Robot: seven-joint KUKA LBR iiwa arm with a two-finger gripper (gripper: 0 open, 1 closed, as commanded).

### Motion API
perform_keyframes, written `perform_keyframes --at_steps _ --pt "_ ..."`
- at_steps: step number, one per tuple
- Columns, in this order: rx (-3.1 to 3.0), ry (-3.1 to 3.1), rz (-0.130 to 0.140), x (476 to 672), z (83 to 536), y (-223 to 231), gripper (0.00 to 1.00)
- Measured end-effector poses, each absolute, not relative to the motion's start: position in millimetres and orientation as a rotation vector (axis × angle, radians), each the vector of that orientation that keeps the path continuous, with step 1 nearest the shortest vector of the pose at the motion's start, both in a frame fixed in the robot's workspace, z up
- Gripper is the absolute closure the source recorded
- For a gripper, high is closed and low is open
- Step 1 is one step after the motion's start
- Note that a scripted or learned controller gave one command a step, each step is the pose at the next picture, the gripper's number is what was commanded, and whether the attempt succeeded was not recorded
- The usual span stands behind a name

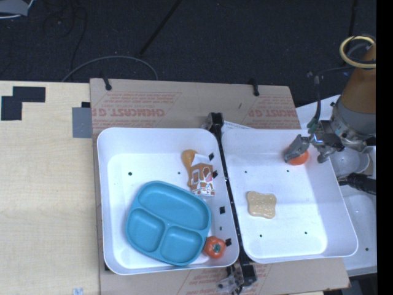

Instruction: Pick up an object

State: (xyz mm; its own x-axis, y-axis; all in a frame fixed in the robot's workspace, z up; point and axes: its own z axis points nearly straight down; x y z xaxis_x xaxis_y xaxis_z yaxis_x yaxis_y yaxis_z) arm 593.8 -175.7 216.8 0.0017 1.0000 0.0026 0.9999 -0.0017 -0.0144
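Note:
My gripper (308, 151) hangs over the far right part of the right bin (279, 251), with its fingers spread and open. A small orange-red object (299, 159) lies on the bin floor right under the left finger (293, 147), and I do not see it clamped between the fingers. A beige toast-shaped piece (261, 204) lies in the middle of the same bin, well apart from the gripper.
The left bin (113, 165) holds a blue divided plate (167, 223), a red tomato-like object (214, 247) at its front right corner, a brown-orange item (189, 158) and a patterned packet (201, 180) near the black divider (222, 177). The arm's grey body (359, 103) stands at the right.

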Motion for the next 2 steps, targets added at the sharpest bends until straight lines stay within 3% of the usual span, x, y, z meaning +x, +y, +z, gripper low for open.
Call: perform_keyframes --at_steps 1,2 --pt "-2.221 -2.222 0.001 596.6 224 -176 0.0" --pt "-2.218 -2.217 0.006 593.9 180 -178 0.0"
